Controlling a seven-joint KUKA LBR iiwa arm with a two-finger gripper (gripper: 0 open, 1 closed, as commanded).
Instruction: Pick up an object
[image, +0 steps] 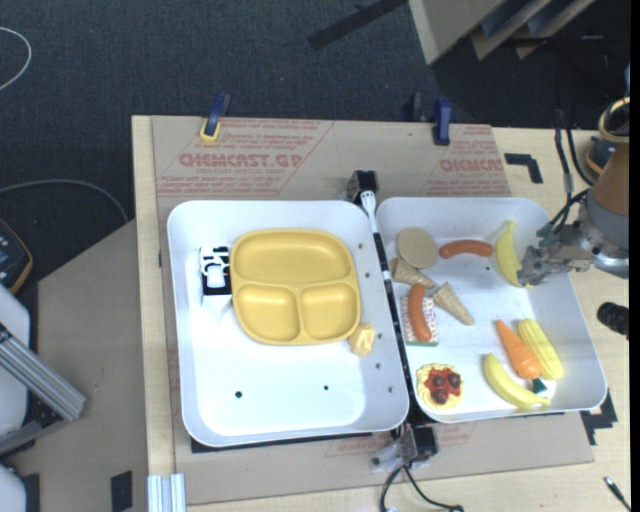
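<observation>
- On the surface (300, 150) sit two white bins, the left bin (200, 330) and the right bin (585, 350), side by side and touching.
- At the right bin's far right edge the hand (540, 262) hangs low, just beside a banana (507, 252); whether it is wide or narrow, I cannot tell.
- Left of that banana lies a sausage (466, 248), and next to it a tan disc (417, 246).
- Nearer the middle lie a hot dog (419, 313) and a wedge (452, 301).
- Along the near side rest a pizza (440, 384), a second banana (510, 382), a carrot (516, 348) and corn (541, 347).
- The left bin holds a yellow tray (295, 285), with a black-and-white card (214, 271) at its left and a pale scrap (362, 340) at its near right corner.
</observation>
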